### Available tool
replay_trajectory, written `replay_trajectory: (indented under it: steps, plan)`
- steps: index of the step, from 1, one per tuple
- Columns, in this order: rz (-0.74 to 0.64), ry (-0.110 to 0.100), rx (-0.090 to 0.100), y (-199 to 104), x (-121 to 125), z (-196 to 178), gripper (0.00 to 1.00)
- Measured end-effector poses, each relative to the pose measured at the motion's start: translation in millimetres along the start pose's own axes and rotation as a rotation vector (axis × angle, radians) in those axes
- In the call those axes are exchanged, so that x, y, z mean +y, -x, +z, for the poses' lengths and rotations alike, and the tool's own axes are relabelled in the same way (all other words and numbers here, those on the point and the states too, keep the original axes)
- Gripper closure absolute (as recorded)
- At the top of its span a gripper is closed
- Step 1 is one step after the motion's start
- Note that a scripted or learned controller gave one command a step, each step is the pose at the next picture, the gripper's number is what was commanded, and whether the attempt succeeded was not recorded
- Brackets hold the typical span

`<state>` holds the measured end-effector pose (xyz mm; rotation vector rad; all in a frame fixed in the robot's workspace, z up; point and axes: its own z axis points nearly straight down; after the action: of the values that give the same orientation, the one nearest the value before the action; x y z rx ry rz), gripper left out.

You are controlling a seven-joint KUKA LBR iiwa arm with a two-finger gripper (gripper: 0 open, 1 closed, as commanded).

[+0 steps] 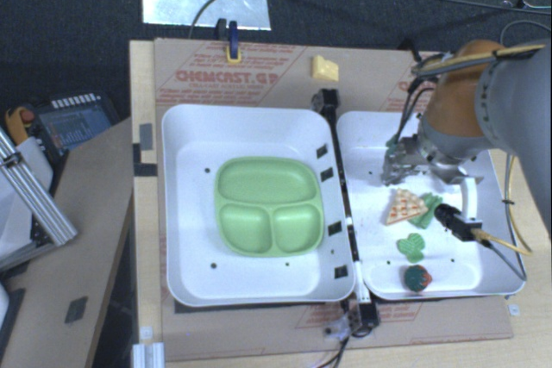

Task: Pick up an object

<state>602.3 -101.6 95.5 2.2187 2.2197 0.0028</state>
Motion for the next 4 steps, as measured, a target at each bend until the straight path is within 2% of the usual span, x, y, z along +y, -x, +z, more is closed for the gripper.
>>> replay_trajectory:
  steps: [3,4]
  plan:
    - [-0.005,0.005,-0.001,5,15,-189,1.0]
    - [-0.005,0.0,0.0,5,16,-193,1.0]
